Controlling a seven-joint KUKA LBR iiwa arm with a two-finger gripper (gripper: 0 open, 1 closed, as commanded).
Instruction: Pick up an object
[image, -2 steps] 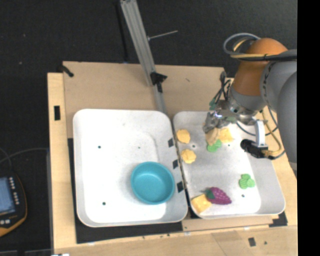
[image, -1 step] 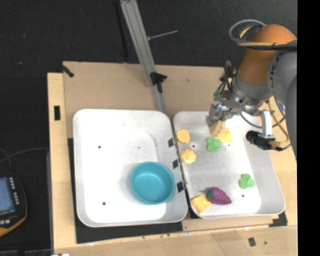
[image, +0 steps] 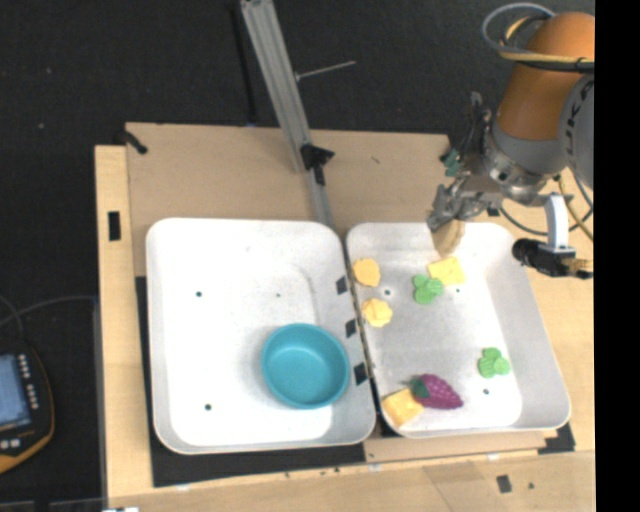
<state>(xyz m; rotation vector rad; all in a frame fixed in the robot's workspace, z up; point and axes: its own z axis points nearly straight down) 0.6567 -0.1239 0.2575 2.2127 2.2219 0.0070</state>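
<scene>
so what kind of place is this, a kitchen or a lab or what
Most likely a robotics lab bench set up for grasping trials. A grey arm with an orange band reaches over two shallow white plastic bins, the right one holding small plastic toy foods such as a purple grape bunch. A handheld controller screen sits nearby.

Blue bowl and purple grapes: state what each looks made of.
Blue bowl: probably plastic, with an even turquoise colour and a smooth, faintly glossy inside. Purple grapes: likely moulded toy plastic or rubber, with a bumpy, uniformly coloured surface; which one can't be settled.
</scene>
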